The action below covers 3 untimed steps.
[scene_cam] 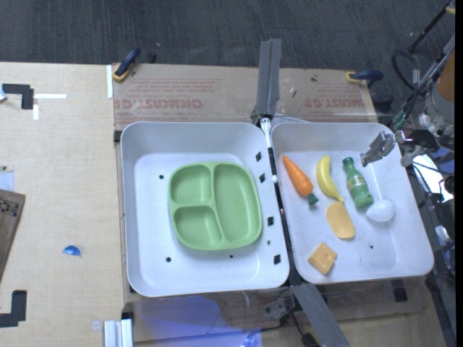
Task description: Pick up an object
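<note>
My hand hangs over the far right corner of the right bin, near the green bottle; I cannot tell how it is set. Beside the bottle lie a banana, carrot, white egg and cheese wedge. The cardboard behind reads, reversed, "CHEMSAT".

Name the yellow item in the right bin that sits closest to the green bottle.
The banana: it lies right beside the green bottle, while the yellow chip and cheese wedge sit lower.
</note>
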{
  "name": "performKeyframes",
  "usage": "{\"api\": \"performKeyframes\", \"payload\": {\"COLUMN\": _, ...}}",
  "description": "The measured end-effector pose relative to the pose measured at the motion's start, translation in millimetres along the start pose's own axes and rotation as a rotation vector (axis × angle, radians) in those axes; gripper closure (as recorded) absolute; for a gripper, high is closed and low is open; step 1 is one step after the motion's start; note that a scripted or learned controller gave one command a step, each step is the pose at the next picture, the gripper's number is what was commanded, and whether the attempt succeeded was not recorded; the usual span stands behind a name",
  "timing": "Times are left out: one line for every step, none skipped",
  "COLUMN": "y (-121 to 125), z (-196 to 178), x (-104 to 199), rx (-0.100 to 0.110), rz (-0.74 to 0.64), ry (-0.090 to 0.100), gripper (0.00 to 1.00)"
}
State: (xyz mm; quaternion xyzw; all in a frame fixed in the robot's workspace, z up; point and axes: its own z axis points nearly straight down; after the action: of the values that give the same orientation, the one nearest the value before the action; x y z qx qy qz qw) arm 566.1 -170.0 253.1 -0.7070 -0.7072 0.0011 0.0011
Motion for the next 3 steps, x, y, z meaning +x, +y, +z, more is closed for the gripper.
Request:
{"api": "performKeyframes", "payload": {"y": 20.3, "z": 142.8, "x": -28.4, "rx": -0.001, "rz": -0.033, "ry": 0.000, "gripper": 0.00}}
{"api": "performKeyframes", "payload": {"y": 54.6, "z": 161.0, "x": -35.3, "rx": -0.004, "rz": -0.104, "ry": -0.002, "gripper": 0.00}}
{"api": "performKeyframes", "payload": {"y": 54.7, "z": 160.9, "x": -35.3, "rx": -0.004, "rz": -0.104, "ry": -0.002, "gripper": 0.00}}
